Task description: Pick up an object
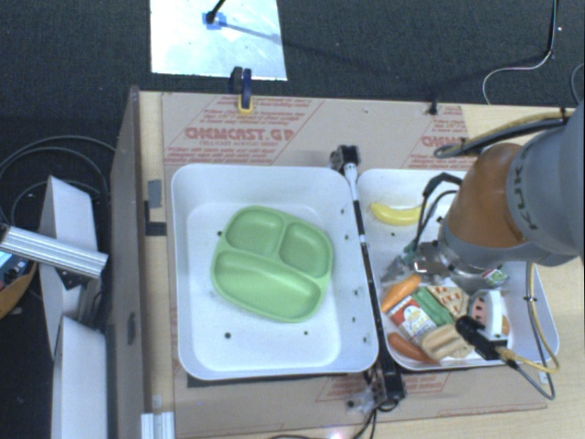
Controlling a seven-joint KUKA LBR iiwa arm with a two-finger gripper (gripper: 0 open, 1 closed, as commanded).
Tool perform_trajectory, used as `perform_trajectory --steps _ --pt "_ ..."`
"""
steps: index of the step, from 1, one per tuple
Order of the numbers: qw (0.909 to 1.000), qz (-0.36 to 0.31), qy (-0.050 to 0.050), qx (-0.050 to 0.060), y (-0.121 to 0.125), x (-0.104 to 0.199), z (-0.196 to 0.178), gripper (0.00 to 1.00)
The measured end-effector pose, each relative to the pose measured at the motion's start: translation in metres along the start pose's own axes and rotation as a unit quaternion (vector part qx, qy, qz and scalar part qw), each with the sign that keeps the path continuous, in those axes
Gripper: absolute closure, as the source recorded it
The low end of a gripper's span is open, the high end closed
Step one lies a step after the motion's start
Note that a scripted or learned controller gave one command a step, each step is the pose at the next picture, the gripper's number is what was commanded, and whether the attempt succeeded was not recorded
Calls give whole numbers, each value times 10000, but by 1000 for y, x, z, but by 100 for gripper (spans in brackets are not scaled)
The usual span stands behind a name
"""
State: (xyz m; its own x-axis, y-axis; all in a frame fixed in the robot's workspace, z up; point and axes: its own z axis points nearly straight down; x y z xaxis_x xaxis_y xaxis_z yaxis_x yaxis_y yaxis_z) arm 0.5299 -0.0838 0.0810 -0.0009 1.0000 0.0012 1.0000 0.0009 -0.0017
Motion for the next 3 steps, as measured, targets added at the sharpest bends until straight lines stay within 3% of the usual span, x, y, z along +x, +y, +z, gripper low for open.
perform_trajectory --steps 1,2,3 --pt "10000 7 -14 -19 9 -32 -20 0" --pt "10000 -15 1 -6 -5 -5 -3 0" --pt "10000 -16 -4 -29 -3 -7 -14 100"
